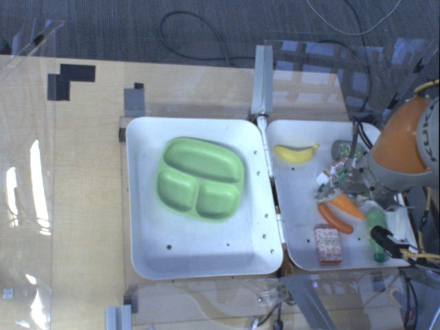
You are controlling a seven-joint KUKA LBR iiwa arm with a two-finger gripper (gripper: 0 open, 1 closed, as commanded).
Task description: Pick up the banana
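The yellow banana lies near the far-left corner of the right bin, with its curve sagging toward the camera. The arm comes in from the right, its orange band above the wrist. My gripper hangs low over the middle of the right bin. It is to the right of the banana, a little nearer the camera, and apart from it. Nothing yellow shows at the gripper.
An orange carrot, a red sausage and a red packet lie just in front of the gripper. A green bottle is at the right wall. A green divided plate sits in the left bin.
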